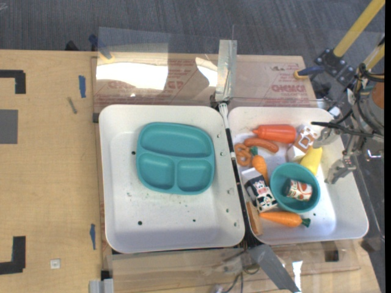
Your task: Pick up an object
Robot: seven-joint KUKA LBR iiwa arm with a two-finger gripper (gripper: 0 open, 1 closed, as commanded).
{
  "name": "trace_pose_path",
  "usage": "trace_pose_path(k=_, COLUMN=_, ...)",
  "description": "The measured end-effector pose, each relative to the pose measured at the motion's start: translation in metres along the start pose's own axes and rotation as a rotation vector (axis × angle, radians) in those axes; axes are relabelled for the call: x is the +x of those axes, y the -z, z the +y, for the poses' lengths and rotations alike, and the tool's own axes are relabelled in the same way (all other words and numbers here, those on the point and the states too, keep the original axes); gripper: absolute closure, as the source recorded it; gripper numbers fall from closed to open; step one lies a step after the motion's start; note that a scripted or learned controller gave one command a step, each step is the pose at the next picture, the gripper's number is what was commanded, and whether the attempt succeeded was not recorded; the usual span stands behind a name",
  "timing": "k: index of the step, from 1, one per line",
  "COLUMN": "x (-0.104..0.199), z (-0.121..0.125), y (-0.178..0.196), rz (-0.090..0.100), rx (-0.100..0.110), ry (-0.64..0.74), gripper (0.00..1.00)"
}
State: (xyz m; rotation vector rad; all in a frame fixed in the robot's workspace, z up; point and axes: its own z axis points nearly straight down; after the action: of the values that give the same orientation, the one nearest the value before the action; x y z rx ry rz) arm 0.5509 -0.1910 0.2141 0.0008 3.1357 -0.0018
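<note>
The right bin holds several toy foods. An orange-red sausage lies at its back and a pretzel at its left. A small carrot sits near the pretzel, with a black-and-white carton in front of it. A teal bowl holds a small red-and-white item. A yellow piece leans by the bowl and a carrot lies at the front. My gripper hangs over the bin's right side, just right of the yellow piece. It is open and its fingers hold nothing.
The left bin holds a teal divided plate. A clear upright divider stands behind the seam between the bins. Cables and a yellow bar crowd the far right. Flat wooden bench lies to the left.
</note>
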Motion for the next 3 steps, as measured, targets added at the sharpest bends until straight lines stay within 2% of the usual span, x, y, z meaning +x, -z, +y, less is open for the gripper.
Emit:
trace_pose_path(k=1, x=-0.041, z=-0.029, y=-0.096, rz=-0.036, rx=0.010, ry=0.015, gripper=0.00)
trace_pose_path(k=2, x=-0.031, z=-0.032, y=-0.103, rz=-0.055, rx=0.010, ry=-0.072, gripper=0.00)
trace_pose_path(k=3, x=0.008, z=-0.029, y=-0.121, rz=-0.015, rx=-0.002, ry=-0.283, gripper=0.00)
